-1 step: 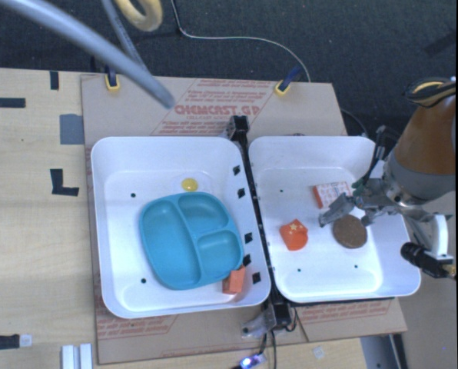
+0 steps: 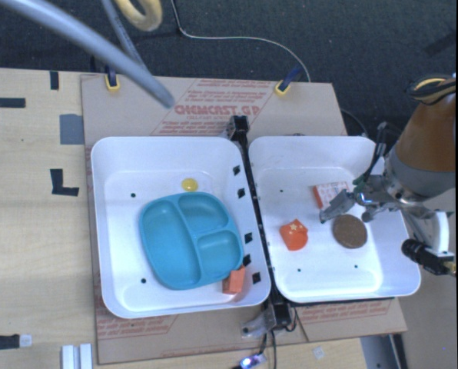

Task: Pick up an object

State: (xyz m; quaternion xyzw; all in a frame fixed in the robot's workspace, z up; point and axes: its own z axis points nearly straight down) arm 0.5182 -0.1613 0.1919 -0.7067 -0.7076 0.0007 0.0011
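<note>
You can't tell how far the hand is open, its fingers blurred above the brown disc at the right bin's three o'clock.

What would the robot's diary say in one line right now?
task: pick up an object | end effector: in right bin, above brown disc | holding: nothing visible | nearby: orange toy, white-and-red packet

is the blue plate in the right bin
No, the blue plate lies in the left bin; the right bin holds smaller items.
</note>
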